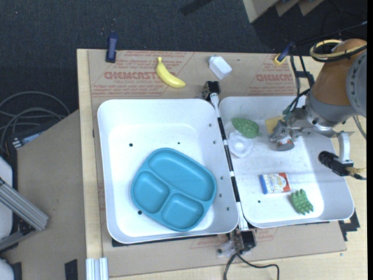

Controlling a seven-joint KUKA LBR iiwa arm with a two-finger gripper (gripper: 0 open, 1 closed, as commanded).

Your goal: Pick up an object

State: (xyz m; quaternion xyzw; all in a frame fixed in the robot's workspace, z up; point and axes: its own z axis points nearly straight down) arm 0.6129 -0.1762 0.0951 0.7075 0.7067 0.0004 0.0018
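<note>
We see the gripper lowered into the right bin, beside a yellow piece and a green lump. We judge the reach underway; next comes closing and lifting. We cannot tell whether its fingers are open, nor what they touch.

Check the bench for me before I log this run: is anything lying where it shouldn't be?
Yes. A yellow banana and a small white block lie on the cardboard behind the bins, outside both. The blue divided plate sits askew in the left bin. The pincer is low in the right bin.
</note>
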